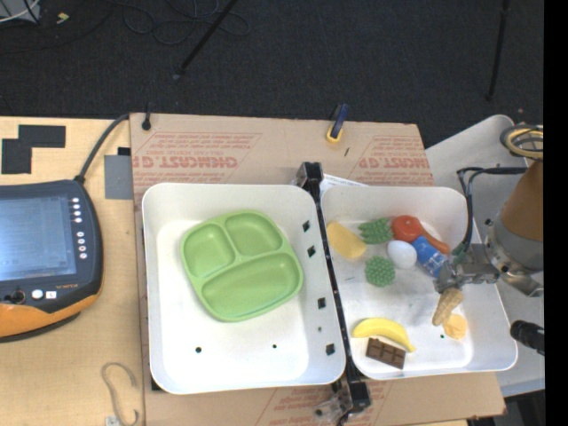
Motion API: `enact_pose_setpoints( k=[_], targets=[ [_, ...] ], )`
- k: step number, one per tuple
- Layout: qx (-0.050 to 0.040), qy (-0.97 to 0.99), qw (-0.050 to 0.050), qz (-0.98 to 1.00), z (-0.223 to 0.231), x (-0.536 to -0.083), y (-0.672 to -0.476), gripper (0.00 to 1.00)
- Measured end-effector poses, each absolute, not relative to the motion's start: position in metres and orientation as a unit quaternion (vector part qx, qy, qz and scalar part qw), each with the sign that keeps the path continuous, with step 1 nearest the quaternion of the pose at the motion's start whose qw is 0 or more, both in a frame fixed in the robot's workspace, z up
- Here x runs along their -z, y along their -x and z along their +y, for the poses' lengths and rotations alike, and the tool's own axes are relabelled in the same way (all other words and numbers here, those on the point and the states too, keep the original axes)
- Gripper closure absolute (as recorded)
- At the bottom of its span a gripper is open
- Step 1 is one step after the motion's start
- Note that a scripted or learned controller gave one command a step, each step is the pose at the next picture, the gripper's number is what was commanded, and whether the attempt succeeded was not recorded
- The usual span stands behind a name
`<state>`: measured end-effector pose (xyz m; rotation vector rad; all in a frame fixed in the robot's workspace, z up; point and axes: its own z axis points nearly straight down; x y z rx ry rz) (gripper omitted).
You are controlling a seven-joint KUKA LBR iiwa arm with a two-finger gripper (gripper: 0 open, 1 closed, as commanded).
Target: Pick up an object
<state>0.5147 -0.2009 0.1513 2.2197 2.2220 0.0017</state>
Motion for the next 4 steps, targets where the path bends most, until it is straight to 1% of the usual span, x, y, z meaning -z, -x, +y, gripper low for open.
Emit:
enact_pose_setpoints(
  k=[1, 2, 3, 4],
  targets=[
    [-0.0006, -0.707, 0.001, 0.708, -0.198, -0.195, -0.520, 1.00],
    [0.0000, -0.707, 0.000, 0.708, -0.199, -0.229, -0.521, 1.00],
    [0.0005, -0.706, -0.003, 0.708, -0.149, -0.217, -0.520, 1.00],
    [0.0006, -0.706, -0.002, 0.708, -0.104, -0.227, -0.516, 1.00]
  ],
)
